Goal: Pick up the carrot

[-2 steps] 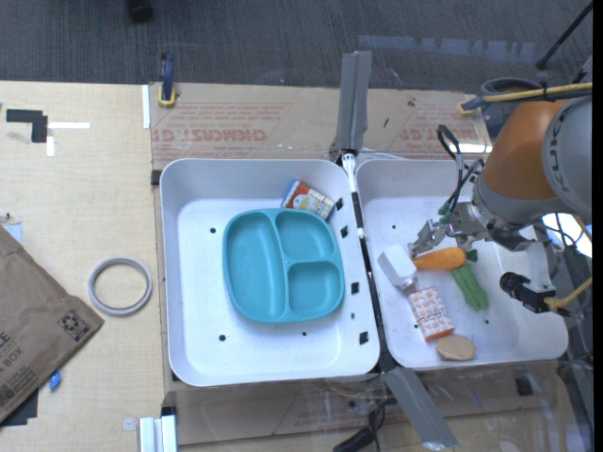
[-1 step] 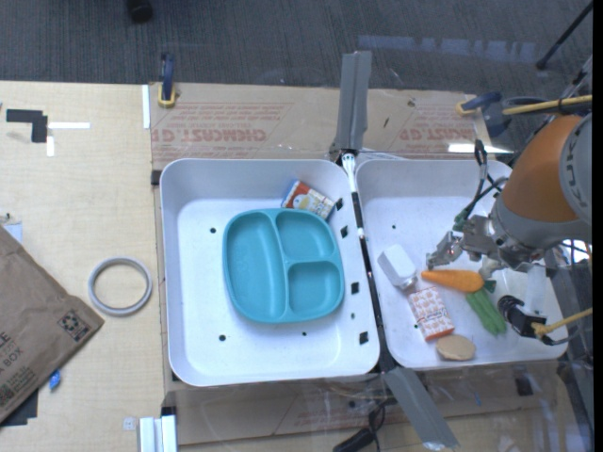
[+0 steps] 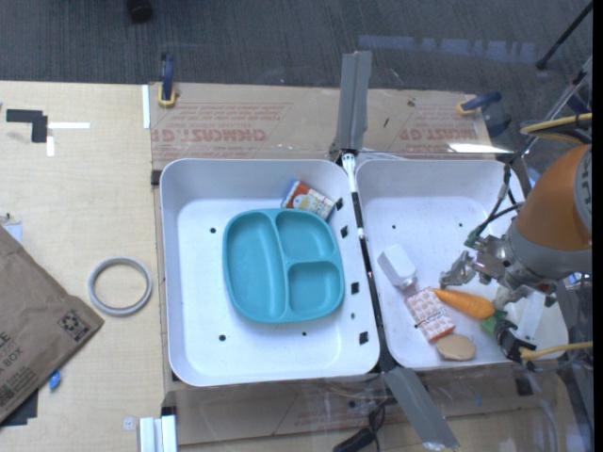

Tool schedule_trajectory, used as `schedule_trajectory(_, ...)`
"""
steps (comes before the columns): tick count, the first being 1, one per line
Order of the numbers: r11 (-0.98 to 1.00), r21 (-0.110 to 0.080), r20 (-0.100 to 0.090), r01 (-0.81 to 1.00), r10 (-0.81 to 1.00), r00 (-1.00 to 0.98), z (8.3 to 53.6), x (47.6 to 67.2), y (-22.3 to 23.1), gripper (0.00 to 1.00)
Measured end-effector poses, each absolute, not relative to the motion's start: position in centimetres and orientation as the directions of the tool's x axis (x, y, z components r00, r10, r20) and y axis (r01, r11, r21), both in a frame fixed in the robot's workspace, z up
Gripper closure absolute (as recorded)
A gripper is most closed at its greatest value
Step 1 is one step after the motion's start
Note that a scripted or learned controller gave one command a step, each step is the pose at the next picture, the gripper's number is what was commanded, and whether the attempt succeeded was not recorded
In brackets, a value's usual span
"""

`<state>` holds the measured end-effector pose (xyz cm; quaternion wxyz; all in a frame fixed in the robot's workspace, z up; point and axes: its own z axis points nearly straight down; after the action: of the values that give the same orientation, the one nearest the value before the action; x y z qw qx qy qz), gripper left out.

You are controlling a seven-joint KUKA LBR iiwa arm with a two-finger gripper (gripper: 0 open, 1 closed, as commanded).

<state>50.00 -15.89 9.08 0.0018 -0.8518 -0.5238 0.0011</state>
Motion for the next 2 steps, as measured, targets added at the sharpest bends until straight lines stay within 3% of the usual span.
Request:
schedule_trajectory(1, -0.331, -0.003, 0.0, 0.944, 0.944, 0.331, 9.1, 47.7, -16.9, 0.0)
schedule_trajectory(2, -0.365, -0.001, 0.0, 0.931, 0.931, 0.365, 9.1, 47.7, -19.6, 0.0)
